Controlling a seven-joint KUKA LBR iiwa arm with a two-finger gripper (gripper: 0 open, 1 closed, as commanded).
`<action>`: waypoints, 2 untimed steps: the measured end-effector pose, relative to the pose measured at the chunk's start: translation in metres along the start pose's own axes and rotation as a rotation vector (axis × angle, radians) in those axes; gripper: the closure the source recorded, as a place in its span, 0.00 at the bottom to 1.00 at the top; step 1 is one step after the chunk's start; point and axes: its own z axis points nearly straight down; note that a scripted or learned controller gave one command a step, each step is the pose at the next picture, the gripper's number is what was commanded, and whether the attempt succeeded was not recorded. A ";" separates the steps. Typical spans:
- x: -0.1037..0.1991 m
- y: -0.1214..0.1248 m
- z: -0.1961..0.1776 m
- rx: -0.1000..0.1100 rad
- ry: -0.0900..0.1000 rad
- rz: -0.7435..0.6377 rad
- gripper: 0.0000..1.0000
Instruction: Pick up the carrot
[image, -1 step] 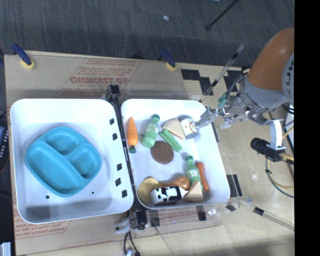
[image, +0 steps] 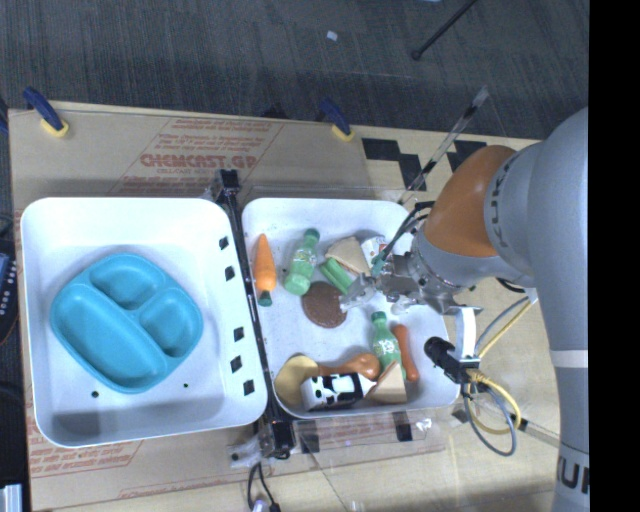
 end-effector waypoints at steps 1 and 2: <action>0.082 0.096 -0.004 -0.011 -0.003 0.075 0.00; 0.109 0.102 0.037 -0.005 -0.004 0.177 0.00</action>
